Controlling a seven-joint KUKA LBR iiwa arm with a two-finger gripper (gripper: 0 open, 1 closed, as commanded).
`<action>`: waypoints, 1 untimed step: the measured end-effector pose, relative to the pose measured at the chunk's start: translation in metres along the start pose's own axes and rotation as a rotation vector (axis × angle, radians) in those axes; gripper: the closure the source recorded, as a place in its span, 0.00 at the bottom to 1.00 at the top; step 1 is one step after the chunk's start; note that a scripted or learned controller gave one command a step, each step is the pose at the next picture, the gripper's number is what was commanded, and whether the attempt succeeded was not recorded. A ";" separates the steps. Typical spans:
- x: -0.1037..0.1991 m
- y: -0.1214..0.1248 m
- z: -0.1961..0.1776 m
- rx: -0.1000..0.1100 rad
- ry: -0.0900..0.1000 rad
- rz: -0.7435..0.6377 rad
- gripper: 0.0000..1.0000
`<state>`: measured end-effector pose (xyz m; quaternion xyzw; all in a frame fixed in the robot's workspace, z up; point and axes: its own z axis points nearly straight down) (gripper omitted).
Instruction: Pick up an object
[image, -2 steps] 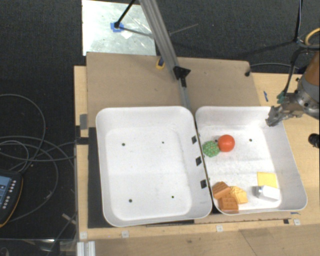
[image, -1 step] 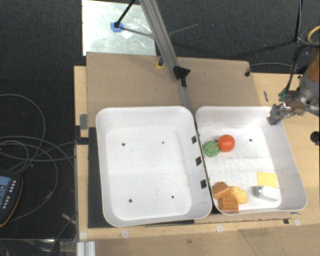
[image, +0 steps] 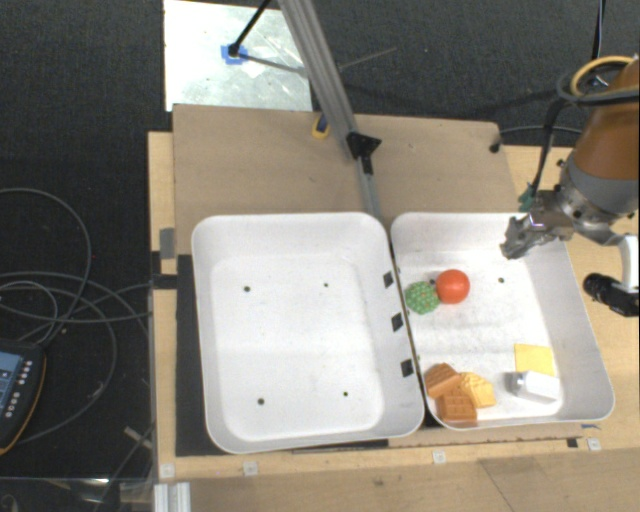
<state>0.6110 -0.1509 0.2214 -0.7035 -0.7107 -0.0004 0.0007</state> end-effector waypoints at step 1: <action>0.062 -0.004 0.006 0.000 0.001 -0.002 1.00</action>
